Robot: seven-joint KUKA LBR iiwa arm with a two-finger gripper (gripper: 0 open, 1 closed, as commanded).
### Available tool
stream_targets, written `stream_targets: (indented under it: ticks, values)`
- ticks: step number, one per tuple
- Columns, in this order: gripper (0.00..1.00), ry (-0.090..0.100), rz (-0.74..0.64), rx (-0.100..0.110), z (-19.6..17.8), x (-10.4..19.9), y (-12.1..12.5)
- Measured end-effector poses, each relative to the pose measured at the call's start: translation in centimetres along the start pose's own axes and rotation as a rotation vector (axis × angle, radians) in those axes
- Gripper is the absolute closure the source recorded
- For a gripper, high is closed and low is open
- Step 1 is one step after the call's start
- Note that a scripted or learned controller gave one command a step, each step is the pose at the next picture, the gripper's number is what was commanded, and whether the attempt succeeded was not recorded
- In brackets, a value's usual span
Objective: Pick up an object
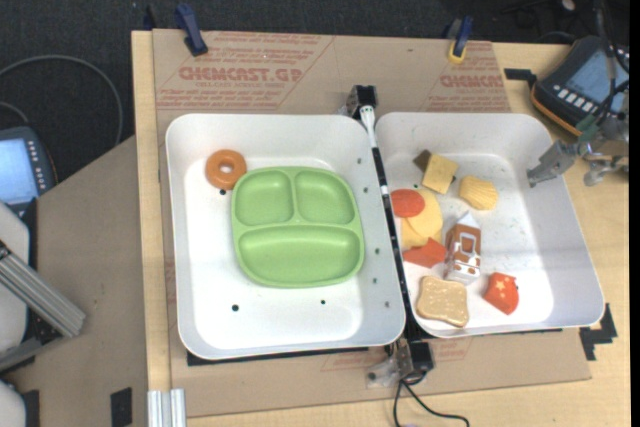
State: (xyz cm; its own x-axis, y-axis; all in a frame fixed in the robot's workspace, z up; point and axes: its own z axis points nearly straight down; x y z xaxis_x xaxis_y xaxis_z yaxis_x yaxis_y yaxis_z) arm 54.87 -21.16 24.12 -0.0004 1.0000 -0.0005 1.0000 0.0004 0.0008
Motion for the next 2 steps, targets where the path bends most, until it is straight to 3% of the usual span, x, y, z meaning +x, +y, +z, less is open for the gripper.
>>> stream_targets:
  ticks: [1,2]
  values:
    - [0.0,0.005,-0.008,0.008,8.9,10.6,0.7]
    - [0.0,-0.003,-0.003,-0.011,15.5,11.8,6.5]
